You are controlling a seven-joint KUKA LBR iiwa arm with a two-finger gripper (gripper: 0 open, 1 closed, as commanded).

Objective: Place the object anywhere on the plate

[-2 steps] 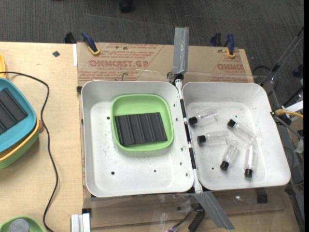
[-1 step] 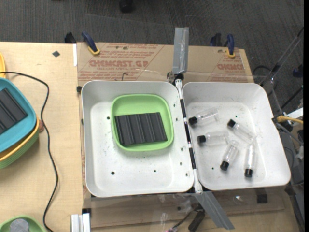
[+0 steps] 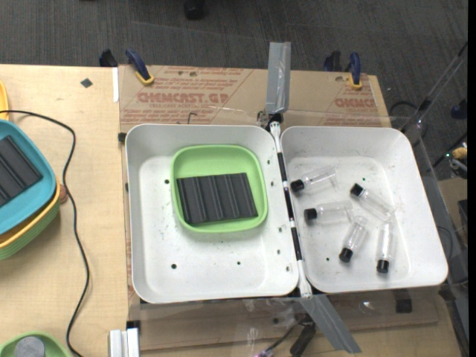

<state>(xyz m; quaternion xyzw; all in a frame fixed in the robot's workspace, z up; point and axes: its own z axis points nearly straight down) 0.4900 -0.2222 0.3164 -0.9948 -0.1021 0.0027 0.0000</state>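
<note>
Green square plate (image 3: 220, 163) with black ribbed insert (image 3: 217, 198) in left bin (image 3: 149, 259), five clear black-capped vials (image 3: 349, 214) loose in right bin (image 3: 420, 222), none on plate, gripper jaw state cannot be told

Two shallow white plastic bins sit side by side: the left bin (image 3: 149, 222) and the right bin (image 3: 416, 199). One green square plate (image 3: 186, 169) carries one dark ribbed rectangular pad (image 3: 217, 198). Five clear plastic vials with black caps (image 3: 312, 180) (image 3: 368, 198) (image 3: 327, 213) (image 3: 352, 240) (image 3: 384, 248) lie in the right bin.
</note>
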